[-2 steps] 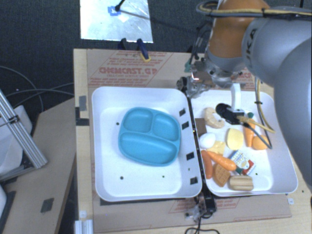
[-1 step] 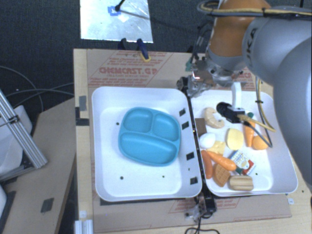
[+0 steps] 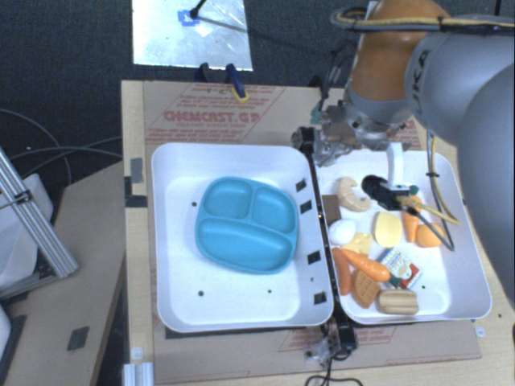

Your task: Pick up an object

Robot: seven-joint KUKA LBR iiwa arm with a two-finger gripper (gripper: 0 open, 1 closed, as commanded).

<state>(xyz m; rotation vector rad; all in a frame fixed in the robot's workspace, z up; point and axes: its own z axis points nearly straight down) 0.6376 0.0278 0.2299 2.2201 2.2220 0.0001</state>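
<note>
Arm point(image 3: 451, 63) is reaching in from 3 o'clock, smooth grey casing with a glossy orange dome above the wrist. End effector point(image 3: 326, 145) is hanging over the 11 o'clock corner of the right bin point(image 3: 455, 284), close to the divide between the two bins. It is too cluttered with metal parts to read, so I cannot tell whether it is spread or pressed together. Nothing is showing in its grip.

The pickable things are all lying in the right bin, a shallow white plastic tray with rounded corners:
- a pale curved roll point(image 3: 350, 193) is sitting at 10 o'clock, nearest the end effector but apart from it
- a smooth white egg point(image 3: 344, 232) is lying at 9 o'clock, by the wall
- a flat yellow cheese block point(image 3: 388, 228) is lying near the middle
- an orange wedge point(image 3: 411, 228) is touching the cheese at its 3 o'clock side
- a tapered orange carrot point(image 3: 366, 264) is slanting across at 7 o'clock
- a brown ridged waffle point(image 3: 366, 289) is lying just under the carrot
- a tan rounded loaf point(image 3: 398, 301) is resting at 6 o'clock, by the near wall
- a small printed packet point(image 3: 398, 262) is lying between cheese and loaf

The left bin point(image 3: 177, 183) is holding a blue moulded tray point(image 3: 245, 223) with three compartments, tilted slightly clockwise.

Both bins are sitting on a lettered cardboard sheet point(image 3: 209, 111).
</note>
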